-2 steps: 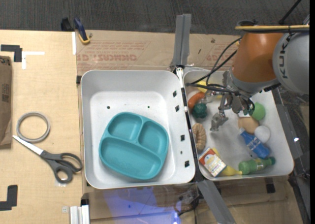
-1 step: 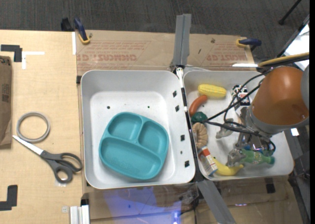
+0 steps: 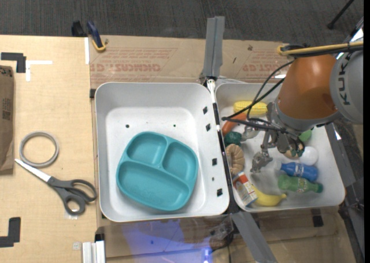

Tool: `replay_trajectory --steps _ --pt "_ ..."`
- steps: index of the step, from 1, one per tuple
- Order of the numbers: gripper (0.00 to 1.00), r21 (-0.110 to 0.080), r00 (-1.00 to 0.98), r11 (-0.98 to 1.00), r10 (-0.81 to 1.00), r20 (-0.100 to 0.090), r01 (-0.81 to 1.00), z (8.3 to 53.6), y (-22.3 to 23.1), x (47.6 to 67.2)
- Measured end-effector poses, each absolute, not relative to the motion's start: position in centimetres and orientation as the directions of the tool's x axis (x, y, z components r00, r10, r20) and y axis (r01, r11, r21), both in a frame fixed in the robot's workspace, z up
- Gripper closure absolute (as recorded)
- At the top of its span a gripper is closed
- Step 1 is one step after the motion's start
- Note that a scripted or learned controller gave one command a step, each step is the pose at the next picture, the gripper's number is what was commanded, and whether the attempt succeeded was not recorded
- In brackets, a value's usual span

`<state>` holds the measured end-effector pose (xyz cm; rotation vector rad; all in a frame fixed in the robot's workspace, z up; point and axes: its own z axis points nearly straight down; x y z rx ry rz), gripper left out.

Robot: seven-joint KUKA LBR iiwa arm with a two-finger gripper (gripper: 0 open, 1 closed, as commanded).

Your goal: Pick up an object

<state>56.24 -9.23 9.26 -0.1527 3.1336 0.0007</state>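
Hovering over the right bin [image 3: 341, 193], my gripper [image 3: 261, 160] hangs low among a crowd of small toys, and from this high slanted view I cannot tell whether it is wide, narrow or closed on anything. The tabletop [image 3: 46, 94] to the left carries a roll of tape [image 3: 39, 148] and a pair of scissors [image 3: 60, 185], well apart from my work. The left bin [image 3: 110, 106] holds a teal divided plate [image 3: 157, 169], lying flat near its middle.

My own bin is the risk. The things lie packed close, so I judge that a descent here could clip two at once or push one aside rather than seat it between my jaws. Cables trail off my wrist [image 3: 303, 91] over the bin's far end, and they could snag on a tall toy. The round and slick shapes look apt to roll or squirt away under a pinch.

The likeliest candidates sit just beside my gripper. A green bottle [image 3: 299, 185] lies on its side near the front wall, with a blue bottle [image 3: 299, 170] just behind it, also on its side, its white end toward the right wall. A banana [image 3: 269, 199] curves along the front edge, beside a small red-capped tube [image 3: 245, 186]. A tan ridged piece [image 3: 235, 156] rests against the left wall, a dark green lump [image 3: 233, 138] behind it, and a yellow corn cob [image 3: 250, 107] lies at the far end.
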Motion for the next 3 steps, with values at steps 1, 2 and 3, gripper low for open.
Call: replay_trajectory --steps 1,2,3 --pt "0.00 0.000 -0.998 0.998 0.057 -0.005 0.057 9.3 -10.2 64.0" --pt "0.00 0.000 -0.996 0.996 0.091 -0.004 0.091 9.3 -14.6 58.6" --pt "0.00 0.000 -1.000 1.000 0.021 -0.004 0.021 9.3 -21.1 54.5"
